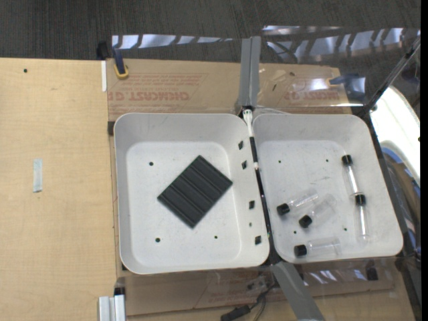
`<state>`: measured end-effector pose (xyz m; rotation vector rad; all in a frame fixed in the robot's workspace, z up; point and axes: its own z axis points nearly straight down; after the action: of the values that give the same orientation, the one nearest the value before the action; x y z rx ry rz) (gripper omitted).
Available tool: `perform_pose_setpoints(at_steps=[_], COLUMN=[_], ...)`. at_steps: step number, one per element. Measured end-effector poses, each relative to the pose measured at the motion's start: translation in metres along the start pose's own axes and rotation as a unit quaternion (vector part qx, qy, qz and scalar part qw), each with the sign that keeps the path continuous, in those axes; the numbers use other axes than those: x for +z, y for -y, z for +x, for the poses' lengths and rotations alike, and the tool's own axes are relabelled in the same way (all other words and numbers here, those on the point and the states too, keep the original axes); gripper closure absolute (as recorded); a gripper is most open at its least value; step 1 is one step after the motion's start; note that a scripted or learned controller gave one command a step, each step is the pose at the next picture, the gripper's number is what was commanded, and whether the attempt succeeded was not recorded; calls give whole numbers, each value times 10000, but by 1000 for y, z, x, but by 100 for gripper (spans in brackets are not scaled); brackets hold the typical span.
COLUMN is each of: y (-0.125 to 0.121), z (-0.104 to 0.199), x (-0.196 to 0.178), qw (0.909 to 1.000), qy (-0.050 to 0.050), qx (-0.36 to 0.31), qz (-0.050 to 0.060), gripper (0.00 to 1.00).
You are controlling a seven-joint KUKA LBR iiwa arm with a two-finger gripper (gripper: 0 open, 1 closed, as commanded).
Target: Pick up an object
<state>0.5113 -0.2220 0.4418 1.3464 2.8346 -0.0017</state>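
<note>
A dark ribbed rectangular pad (pixel 195 190) lies flat and turned like a diamond in the middle of the left bin (pixel 134 132). The right bin (pixel 374 152) holds several clear plastic tubes with black caps. One long tube (pixel 352 176) lies along the right side with another (pixel 361 216) just below it. Two short tubes (pixel 299 202) (pixel 317 212) lie crossed near the centre. One more tube (pixel 318 248) rests by the front wall.
A metal divider post (pixel 249 72) rises behind the seam between the bins. Cardboard (pixel 174 92) lies under and behind the bins. A wooden bench top (pixel 53 179) stretches to the left, with a blue clamp (pixel 119 64) at its back.
</note>
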Motion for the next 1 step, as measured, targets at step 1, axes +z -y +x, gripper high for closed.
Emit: perform_pose_setpoints(at_steps=[1], y=[-49], z=[-40], x=[1], qw=[9989], qy=[-6], qx=[-461], qz=[0], gripper=[0])
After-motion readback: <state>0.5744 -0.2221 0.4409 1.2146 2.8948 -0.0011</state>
